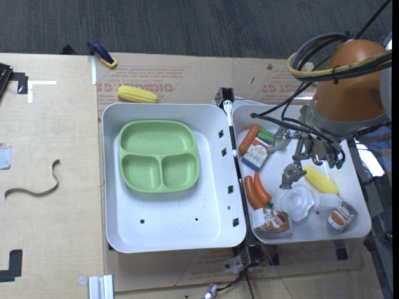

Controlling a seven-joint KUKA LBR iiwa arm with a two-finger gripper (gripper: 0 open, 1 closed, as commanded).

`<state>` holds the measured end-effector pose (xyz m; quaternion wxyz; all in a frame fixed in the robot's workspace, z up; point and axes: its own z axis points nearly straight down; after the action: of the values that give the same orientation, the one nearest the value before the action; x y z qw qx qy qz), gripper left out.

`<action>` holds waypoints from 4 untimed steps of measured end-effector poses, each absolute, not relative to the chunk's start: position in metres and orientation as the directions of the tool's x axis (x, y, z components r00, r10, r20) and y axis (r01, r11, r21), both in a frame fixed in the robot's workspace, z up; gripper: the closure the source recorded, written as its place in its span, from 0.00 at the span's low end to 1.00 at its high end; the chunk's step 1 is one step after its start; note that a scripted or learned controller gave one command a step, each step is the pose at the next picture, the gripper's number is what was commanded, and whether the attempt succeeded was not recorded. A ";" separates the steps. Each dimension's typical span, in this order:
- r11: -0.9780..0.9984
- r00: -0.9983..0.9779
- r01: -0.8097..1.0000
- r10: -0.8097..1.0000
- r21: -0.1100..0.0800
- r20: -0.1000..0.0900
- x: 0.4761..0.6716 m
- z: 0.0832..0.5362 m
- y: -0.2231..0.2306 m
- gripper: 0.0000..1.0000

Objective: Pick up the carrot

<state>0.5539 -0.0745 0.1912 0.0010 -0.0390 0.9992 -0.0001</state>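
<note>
**Arm hovering over crowded right bin, carrot not yet taken**

You are looking at the grey arm with its orange band reaching in from the right of the frame, its two-finger gripper (293, 178) hanging low over the middle of the right-hand shallow white bin (358, 185). Whether the tool is open or closed, you cannot tell from this angle; nothing is showing between its tips. The approach step is in hand, in all likelihood, with the grasp itself yet to come.

The slim orange carrot (249, 139) is lying in the upper left of that bin, just beside the bin's left wall and touching a small blue-and-white carton (255, 156). Its long axis is running on a diagonal, one end pointing toward the upper right of the frame, the other toward the lower left.

The next move, as you may judge, is calling for a shift up and to the left, with the jaws set across that diagonal. A plump orange-red sausage (257, 190) is lying just below, easily mistaken for the target.
</note>
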 end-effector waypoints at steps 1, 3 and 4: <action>1.000 -1.000 0.025 0.025 0.000 -0.001 0.522 0.194 -0.017 0.00; 0.920 -0.920 -0.392 -0.392 0.001 0.000 0.498 0.146 0.111 0.00; 0.927 -0.927 -0.374 -0.374 -0.001 -0.006 0.567 0.093 0.127 0.00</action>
<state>0.5673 0.1266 0.0932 0.0033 -0.1906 0.9817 0.0001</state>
